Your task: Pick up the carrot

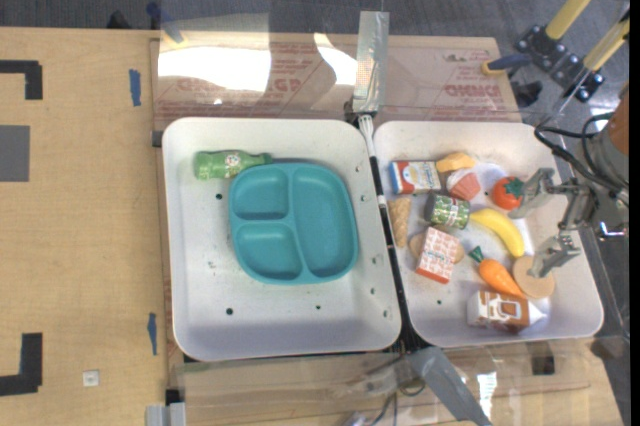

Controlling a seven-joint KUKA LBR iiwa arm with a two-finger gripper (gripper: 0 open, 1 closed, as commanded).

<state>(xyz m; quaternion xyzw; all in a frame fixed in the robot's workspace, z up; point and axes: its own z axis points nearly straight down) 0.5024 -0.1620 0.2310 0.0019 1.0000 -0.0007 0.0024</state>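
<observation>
The carrot (499, 277), orange with a green top, lies in the right bin (580, 314) toward its front, pointing to the front right. Its tip touches a tan round biscuit (536, 280). My gripper (546, 222) hangs over the bin's right side, just right of the carrot and the banana (501, 230). Its two fingers are spread wide apart and hold nothing: one fingertip (539, 184) is near the tomato (508, 193), the other (552, 260) is by the biscuit.
The right bin is crowded: a milk carton (413, 176), a can (448, 211), a red box (436, 254), a brown carton (497, 311) just in front of the carrot. The left bin (190, 314) holds a teal divided plate (293, 219) and a green bottle (230, 163).
</observation>
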